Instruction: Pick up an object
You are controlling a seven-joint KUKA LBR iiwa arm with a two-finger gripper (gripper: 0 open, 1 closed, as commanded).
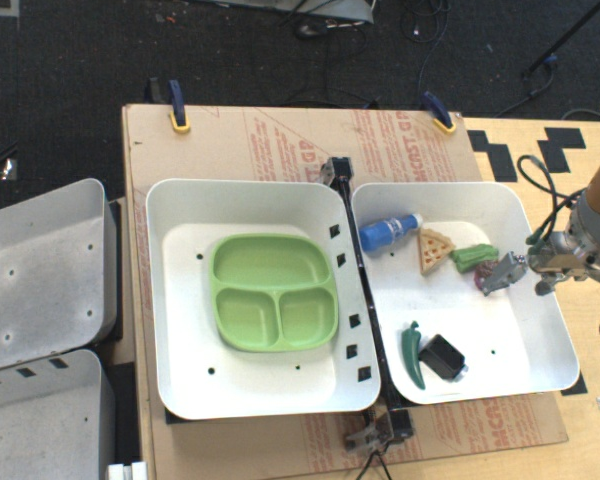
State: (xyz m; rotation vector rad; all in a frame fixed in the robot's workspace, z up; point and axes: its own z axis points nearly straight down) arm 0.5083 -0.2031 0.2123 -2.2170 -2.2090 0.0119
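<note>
Objects in right white bin (540, 298): blue plastic bottle (388, 232), tan wedge-shaped toy (435, 251), green block (473, 258), small grey-maroon item (498, 272), green pepper-like piece (412, 354), black box (444, 357). Gripper (540, 261) at bin's right rim, beside grey-maroon item; state of fingers cannot be told. Left white bin (170, 298) holds green three-compartment plastic tray (275, 291).

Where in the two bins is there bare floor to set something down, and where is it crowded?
Right bin: bare floor in the middle, between the waffle-shaped wedge above and the black block below; also the near right corner. Its far half is crowded: blue bottle, wedge, green piece, grey object, with the gripper alongside. Left bin: the green tray takes the middle, leaving margins.
</note>
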